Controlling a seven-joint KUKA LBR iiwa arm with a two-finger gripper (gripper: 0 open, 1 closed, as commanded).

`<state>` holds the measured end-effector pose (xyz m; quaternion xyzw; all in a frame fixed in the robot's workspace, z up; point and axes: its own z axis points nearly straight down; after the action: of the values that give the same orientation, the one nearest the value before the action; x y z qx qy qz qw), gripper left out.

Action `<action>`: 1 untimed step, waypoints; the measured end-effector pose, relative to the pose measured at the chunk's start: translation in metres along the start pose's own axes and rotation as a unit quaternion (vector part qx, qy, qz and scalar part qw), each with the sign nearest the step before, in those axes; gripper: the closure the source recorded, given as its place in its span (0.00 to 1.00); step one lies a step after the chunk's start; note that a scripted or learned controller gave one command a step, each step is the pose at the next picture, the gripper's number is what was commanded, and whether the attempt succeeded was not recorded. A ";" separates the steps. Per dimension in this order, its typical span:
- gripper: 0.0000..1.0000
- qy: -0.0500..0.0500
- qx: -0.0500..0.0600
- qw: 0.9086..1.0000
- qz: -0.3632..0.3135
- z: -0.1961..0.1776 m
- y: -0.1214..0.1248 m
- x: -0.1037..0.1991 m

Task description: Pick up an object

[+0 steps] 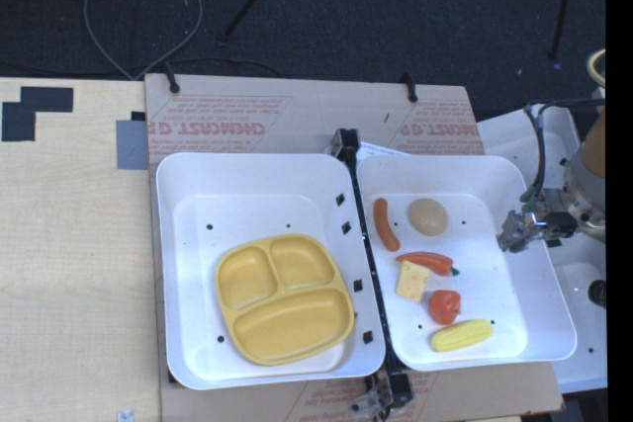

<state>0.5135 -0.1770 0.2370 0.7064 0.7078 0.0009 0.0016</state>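
The left bin (188,212) carries a glossy yellow plastic tray (285,297) split into three compartments. Over in the right bin (504,311), smooth toy food sits clustered: a slim sausage (385,223), a round beige egg (427,216), a red chili pepper (427,262) touching a pale cheese wedge (412,281), a small red tomato (444,305) and a bumpy yellow corn cob (461,335). The gripper (516,232) hangs at that bin's right rim, well apart from the food, nothing in it; its opening cannot be made out.
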 end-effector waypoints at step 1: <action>1.00 0.000 0.001 1.000 0.000 -0.045 0.001 -0.001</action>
<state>0.5144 -0.1776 0.2818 0.7065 0.7077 0.0005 0.0012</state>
